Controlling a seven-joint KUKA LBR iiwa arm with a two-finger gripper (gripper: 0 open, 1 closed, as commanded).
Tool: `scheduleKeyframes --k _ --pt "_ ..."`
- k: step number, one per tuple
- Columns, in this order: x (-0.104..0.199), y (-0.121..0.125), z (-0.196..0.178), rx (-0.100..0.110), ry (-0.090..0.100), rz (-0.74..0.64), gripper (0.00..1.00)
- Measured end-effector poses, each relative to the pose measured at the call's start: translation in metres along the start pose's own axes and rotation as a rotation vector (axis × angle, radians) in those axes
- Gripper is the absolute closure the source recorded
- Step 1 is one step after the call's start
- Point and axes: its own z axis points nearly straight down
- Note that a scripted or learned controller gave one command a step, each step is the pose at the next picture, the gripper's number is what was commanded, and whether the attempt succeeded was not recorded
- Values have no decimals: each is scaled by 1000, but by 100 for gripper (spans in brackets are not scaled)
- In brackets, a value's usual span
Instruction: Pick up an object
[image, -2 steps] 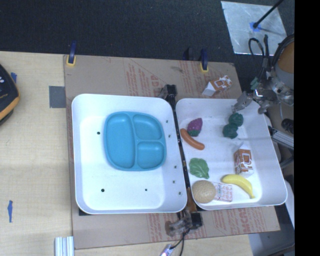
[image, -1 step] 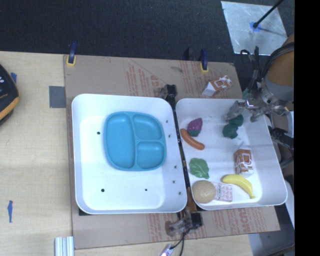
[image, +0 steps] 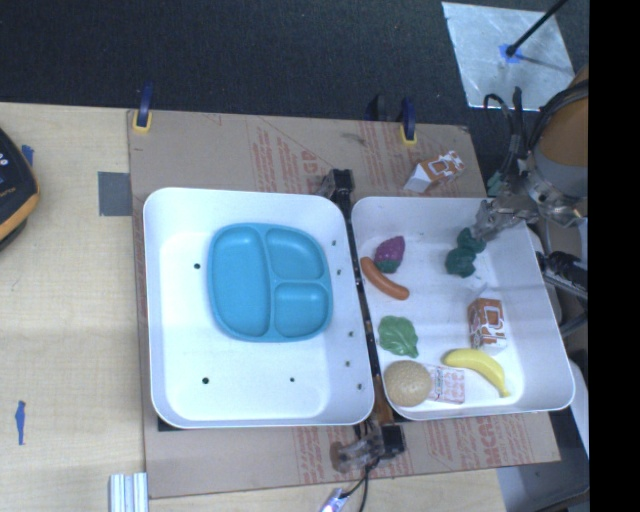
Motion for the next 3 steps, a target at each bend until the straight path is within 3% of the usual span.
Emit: scheduleKeyframes --k 1,2,3 --pt "0 0 0 0 0 0 0" --pt "9 -10 52 0 1 3 0" --pt "8 -11 42 9 1 1 100"
